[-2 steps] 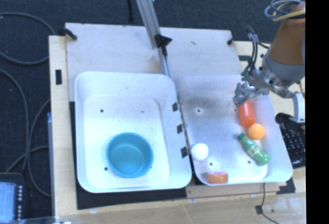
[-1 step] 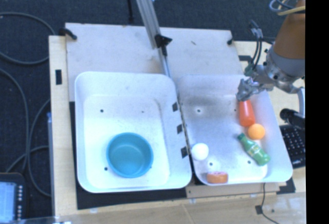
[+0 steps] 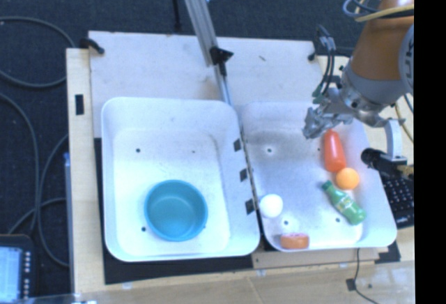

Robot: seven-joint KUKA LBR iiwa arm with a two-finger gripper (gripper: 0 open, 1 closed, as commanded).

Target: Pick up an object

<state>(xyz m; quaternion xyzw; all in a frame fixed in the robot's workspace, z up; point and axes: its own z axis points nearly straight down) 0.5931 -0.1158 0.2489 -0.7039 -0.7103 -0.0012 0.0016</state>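
Observation:
My gripper (image 3: pixel 315 126) hangs over the upper right part of the right bin (image 3: pixel 279 149), just left of the top end of a red-orange carrot-like object (image 3: pixel 334 149). Nothing shows between its fingers. Below the carrot lies an orange ball (image 3: pixel 347 178), and beside that a green bottle (image 3: pixel 344 202). A white egg (image 3: pixel 271 206) rests near the bin's left wall, and an orange and white piece (image 3: pixel 295 241) lies at its front edge. A blue bowl (image 3: pixel 175 210) sits in the left bin (image 3: pixel 139 128).
A metal pole (image 3: pixel 198 13) slants down from the top to the gap between the bins. A keyboard (image 3: pixel 399 199) lies off the bench's right edge. Cables run across the dark floor at the left.

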